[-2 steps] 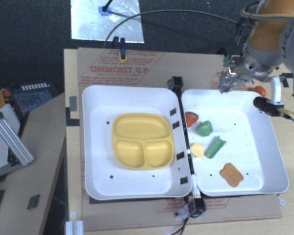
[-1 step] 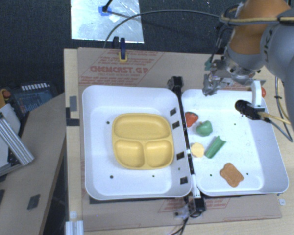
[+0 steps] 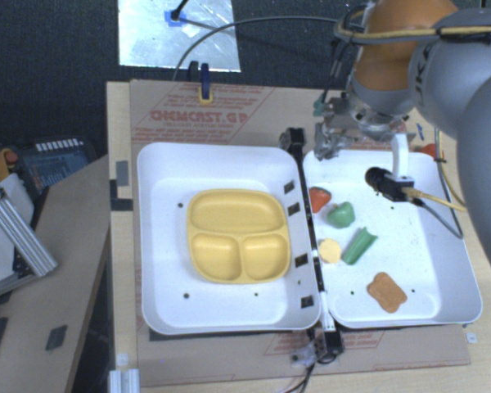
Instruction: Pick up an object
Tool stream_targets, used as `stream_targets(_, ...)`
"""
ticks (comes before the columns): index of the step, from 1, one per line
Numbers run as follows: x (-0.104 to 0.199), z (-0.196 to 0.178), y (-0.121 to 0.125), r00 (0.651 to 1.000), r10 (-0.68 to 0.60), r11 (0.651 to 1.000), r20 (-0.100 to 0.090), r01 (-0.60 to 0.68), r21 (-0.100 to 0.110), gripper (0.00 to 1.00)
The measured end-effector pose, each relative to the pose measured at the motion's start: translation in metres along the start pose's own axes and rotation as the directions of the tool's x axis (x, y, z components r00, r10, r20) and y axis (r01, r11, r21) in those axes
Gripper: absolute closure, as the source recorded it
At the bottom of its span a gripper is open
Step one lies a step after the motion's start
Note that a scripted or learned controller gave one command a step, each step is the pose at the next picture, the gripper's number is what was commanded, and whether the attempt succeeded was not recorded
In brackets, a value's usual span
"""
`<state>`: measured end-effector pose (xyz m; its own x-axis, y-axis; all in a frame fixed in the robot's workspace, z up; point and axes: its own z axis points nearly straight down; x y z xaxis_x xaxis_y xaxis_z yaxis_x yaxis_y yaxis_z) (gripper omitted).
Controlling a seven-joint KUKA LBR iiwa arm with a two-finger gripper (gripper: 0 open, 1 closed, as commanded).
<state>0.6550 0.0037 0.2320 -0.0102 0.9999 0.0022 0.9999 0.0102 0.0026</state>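
Gripper (image 3: 331, 140) hangs over the right bin's (image 3: 442, 301) far-left corner (jaw state indiscernible); red piece (image 3: 319, 197) and green pepper (image 3: 341, 214) lie nearer the camera, apart.

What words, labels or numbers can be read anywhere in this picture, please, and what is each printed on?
"CHEMCAST G" in red on the brown board beneath the bins; the letters after it are too blurred to read.
Further red print on the board's front edge, below the bins: too small and partly covered to read.
Device at the left, with a row of pale marks: too blurred to read.
No text shows on the bins, the yellow tray or the arm.
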Motion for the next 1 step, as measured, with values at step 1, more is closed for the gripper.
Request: stream_targets(1, 0.0504, -0.0078, -0.0081, 1.000, 0.000, 1.000, -0.001, 0.000, 0.000, 1.00)
